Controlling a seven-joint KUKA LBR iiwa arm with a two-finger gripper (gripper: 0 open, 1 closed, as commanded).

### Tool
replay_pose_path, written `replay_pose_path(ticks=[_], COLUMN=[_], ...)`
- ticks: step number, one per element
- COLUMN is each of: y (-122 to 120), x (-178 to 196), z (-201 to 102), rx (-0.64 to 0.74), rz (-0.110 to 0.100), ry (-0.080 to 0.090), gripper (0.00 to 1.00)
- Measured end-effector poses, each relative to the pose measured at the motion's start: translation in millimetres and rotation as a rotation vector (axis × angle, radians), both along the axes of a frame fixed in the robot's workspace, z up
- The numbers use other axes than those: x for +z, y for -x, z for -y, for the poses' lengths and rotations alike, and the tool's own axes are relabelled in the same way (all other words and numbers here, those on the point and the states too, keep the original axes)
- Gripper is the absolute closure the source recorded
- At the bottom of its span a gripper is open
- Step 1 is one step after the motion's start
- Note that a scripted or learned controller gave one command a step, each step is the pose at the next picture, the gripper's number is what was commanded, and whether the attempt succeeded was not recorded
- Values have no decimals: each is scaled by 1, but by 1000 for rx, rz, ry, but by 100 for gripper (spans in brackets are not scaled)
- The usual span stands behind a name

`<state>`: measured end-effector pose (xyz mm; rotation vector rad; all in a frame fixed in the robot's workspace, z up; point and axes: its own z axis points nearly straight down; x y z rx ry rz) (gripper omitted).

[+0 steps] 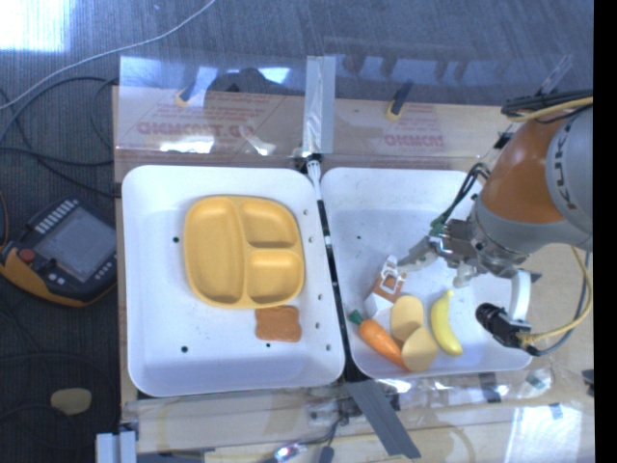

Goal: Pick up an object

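Arm: mine reaches in from 3 o'clock, its orange band above the right bin, wrist low over that bin's middle.
Tool: my tool hangs above the bin floor at about the bin's centre; whether it is released or clenched I cannot tell from this slant, and nothing shows grasped in it.
Candidate items, right bin: a banana at 5 o'clock of the tool; two pale potato-like pieces touching each other just beside the banana; a carrot at 7 o'clock, against those pieces; a small white and orange carton at 8 o'clock, nearest the tool.
Left bin: a yellow divided tray at its centre; a brown toast-like piece at the tray's 5 o'clock, just beside its rim.
Surface: carries both bins side by side.
Step in hand, my judgement: approach, no item yet taken.
Method, my judgement: pick one item that stands apart, the carton or the banana's free outer side; come straight down over its middle, span its narrow axis, and avoid nudging the packed cluster.
Risk, my judgement: the carrot and pale pieces touch, so a descent there may wedge or scatter them.
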<state>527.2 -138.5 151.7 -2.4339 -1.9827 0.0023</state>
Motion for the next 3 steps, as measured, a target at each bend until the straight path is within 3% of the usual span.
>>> replay_pose_path(ticks=[1, 2, 3], y=[30, 30, 5], x=[-59, -51, 64], z=[38, 37, -4], rx=[129, 130, 134], rz=[23, 22, 1], ry=[10, 8, 2], gripper=[0, 100, 100])
